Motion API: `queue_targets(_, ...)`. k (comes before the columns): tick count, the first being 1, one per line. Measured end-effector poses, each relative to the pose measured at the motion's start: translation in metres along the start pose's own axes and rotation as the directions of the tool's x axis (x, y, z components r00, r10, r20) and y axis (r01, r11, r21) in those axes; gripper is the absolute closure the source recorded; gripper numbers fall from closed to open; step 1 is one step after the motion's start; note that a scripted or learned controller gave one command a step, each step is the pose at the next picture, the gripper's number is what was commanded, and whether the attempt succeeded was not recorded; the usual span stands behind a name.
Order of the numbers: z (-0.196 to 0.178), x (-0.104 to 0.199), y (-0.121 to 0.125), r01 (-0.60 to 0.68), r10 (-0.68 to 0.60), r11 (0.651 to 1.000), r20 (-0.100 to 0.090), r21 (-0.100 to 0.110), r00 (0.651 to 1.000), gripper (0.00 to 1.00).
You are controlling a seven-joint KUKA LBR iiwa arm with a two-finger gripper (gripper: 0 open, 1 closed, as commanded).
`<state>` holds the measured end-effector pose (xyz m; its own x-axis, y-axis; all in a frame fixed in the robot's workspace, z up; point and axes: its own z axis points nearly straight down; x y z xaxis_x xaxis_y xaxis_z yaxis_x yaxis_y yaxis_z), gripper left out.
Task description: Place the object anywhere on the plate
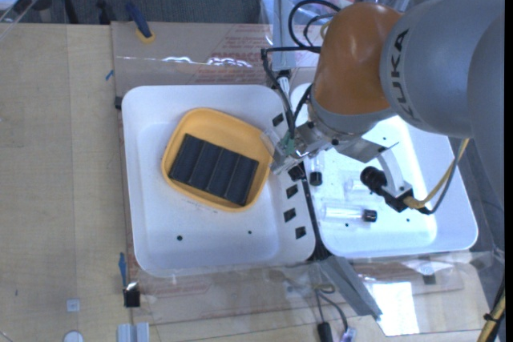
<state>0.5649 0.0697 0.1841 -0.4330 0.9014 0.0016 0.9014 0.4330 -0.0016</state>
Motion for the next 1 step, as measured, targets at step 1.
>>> queue_targets(1,-0.0001,-0.0007,-0.0002,-0.002,0.002,1.000,0.000,0.000,1.000,0.00)
